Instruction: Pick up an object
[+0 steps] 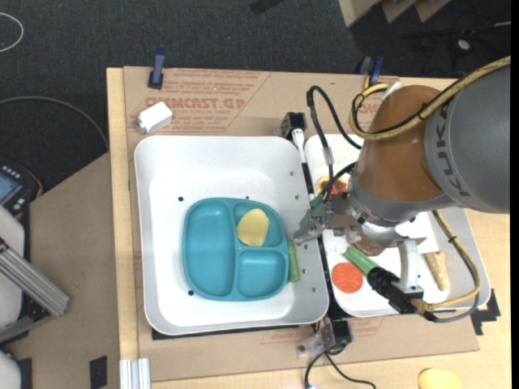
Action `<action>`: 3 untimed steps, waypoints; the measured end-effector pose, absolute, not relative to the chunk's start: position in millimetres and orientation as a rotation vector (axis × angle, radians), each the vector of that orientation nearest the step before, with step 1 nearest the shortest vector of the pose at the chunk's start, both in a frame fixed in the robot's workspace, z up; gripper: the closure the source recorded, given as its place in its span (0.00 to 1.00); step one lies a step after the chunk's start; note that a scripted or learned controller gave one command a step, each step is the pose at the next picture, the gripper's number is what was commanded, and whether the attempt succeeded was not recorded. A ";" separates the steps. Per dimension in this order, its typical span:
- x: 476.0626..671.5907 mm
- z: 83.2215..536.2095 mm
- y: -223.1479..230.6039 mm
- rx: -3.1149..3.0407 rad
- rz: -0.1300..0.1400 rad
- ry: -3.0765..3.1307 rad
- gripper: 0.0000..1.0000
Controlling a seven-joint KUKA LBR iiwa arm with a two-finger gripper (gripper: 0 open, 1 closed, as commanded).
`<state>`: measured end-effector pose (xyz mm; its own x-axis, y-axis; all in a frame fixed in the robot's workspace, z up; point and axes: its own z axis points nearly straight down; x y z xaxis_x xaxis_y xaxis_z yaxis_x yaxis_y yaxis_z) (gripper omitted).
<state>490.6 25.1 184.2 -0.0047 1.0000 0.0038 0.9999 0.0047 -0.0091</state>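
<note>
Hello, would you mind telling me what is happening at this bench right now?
A grey and orange arm reaches in from the right, its gripper low at the right edge of the left bin, beside a teal divided plate. A yellow piece lies in the plate's upper right compartment. The right bin holds an orange disc and a green item. Nothing looks picked up yet.

A blue clamp [157, 66] and white block [154, 118] sit on the cardboard [211, 100]; dark carpet [73, 23] beyond.

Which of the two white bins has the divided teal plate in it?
The left bin. The teal plate lies in its lower middle with a yellow piece in one compartment. The right bin, under the arm, holds an orange disc instead.
</note>
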 end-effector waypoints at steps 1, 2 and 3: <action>494.7 194.9 21.7 -2.223 -0.001 -2.219 1.00; 480.5 325.8 48.0 -2.221 -0.021 -2.234 1.00; 479.3 320.0 95.1 -2.216 -0.004 -2.228 1.00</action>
<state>479.3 95.1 320.0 -0.0055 1.0000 0.0010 1.0000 0.0055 0.0024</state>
